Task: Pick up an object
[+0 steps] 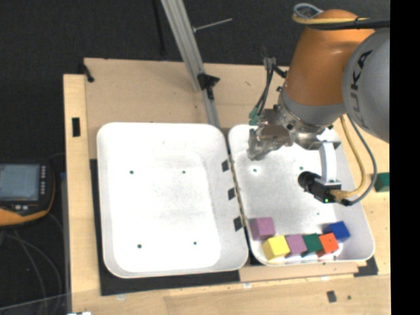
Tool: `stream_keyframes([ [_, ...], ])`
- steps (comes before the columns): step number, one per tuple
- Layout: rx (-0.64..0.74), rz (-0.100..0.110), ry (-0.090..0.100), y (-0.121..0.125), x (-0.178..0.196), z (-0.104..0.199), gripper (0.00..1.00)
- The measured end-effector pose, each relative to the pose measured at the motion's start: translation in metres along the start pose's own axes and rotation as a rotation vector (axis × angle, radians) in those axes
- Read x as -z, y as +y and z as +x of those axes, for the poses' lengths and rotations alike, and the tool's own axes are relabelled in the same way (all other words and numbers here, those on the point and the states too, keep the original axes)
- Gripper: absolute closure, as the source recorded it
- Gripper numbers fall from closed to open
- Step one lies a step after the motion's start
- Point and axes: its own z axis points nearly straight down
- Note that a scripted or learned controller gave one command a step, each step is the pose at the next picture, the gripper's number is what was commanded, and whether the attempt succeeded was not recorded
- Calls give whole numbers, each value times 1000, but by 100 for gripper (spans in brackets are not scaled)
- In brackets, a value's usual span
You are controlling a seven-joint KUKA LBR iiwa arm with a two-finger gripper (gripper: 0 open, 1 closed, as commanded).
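While the gripper [261, 144] hung over the right bin's [289, 176] far corner, finger spacing could not be told; nothing visibly held. Judged step: approach. Small coloured blocks, purple block [264, 226] closest, lay well apart from it, toward the near rim; next move needs travel there and descent.

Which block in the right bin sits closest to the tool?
The purple block, alone above the yellow block, lies nearest the tool; the others line the bin's near edge.
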Motion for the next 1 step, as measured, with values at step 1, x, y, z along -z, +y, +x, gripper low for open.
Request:
stream_keyframes([
  [1,13,7,2,4,-25,87,100],
])
